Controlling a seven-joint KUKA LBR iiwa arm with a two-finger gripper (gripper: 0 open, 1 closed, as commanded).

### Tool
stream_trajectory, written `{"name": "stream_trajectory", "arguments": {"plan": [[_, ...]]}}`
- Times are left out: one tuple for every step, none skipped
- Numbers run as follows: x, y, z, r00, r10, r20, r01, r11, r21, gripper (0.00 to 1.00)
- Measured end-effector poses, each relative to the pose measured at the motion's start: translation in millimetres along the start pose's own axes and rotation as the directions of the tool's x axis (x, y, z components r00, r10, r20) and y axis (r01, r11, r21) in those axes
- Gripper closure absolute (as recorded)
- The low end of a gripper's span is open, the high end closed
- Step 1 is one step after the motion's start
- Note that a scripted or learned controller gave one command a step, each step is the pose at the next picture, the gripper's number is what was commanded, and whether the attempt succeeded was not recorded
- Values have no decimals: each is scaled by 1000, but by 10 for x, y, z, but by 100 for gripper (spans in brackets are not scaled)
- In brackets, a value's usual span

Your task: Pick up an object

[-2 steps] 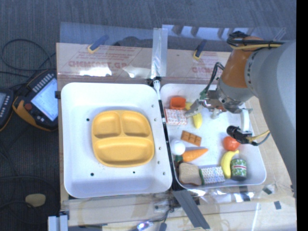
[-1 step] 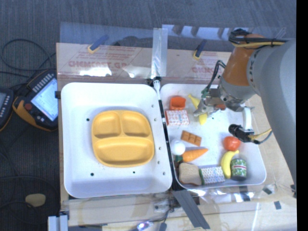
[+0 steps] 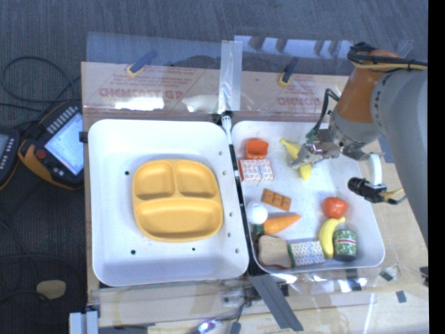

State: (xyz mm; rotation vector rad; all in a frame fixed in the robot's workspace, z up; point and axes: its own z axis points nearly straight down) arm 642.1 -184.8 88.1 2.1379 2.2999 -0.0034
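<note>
The left bin [image 3: 104,207] holds a yellow divided tray [image 3: 178,199]. The right bin [image 3: 361,218] holds toy foods: a bread slice [image 3: 273,250], a carrot [image 3: 281,223], a banana [image 3: 327,236], a tomato [image 3: 334,206] and an orange block [image 3: 256,147]. Near this bin's far edge the gripper [image 3: 311,154] touches a small yellow piece [image 3: 297,158]; whether its fingers are apart or together cannot be told.

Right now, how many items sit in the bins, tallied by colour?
Yellow: 3, tray, banana, piece at the gripper
Orange: 3, block, carrot, waffle
Red: 2, tomato, box
White: 1, egg
Brown: 1, bread
Green: 2, can, packet
Total: 12
</note>
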Motion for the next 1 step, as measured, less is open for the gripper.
{"name": "stream_trajectory", "arguments": {"plan": [[990,-63,-1075,989,146,-1,-146,989,1,100]]}}
